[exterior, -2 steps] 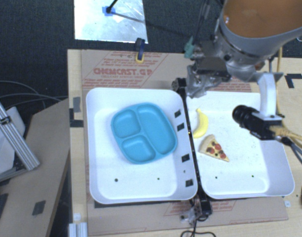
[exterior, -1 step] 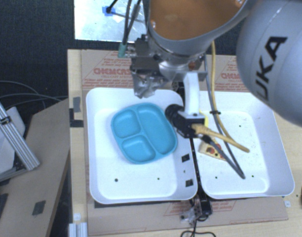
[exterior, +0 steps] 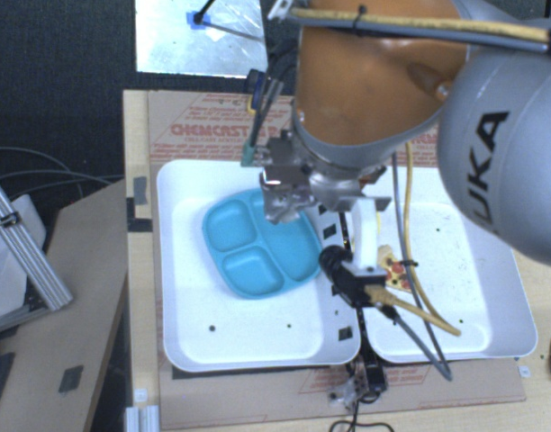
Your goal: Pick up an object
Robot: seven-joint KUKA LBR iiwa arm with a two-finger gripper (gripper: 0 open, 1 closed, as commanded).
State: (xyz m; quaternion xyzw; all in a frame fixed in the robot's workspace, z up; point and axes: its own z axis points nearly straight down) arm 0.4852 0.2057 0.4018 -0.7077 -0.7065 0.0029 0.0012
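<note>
A blue divided plate [exterior: 253, 246] with three compartments lies tilted in the left white bin [exterior: 203, 331]. My gripper [exterior: 280, 203] hangs low over the plate's upper right rim, near the wall between the two bins. The wrist hides the plate's far right corner, and where the gripper meets the rim is hidden too. Nothing can be made out between the fingers.
The right white bin [exterior: 478, 268] lies under the arm, which covers much of it. A cardboard sheet [exterior: 203, 133] lies beneath both bins. A shiny metal plate [exterior: 181, 25] sits at the back left, and a wooden side table [exterior: 68, 268] stands to the left.
</note>
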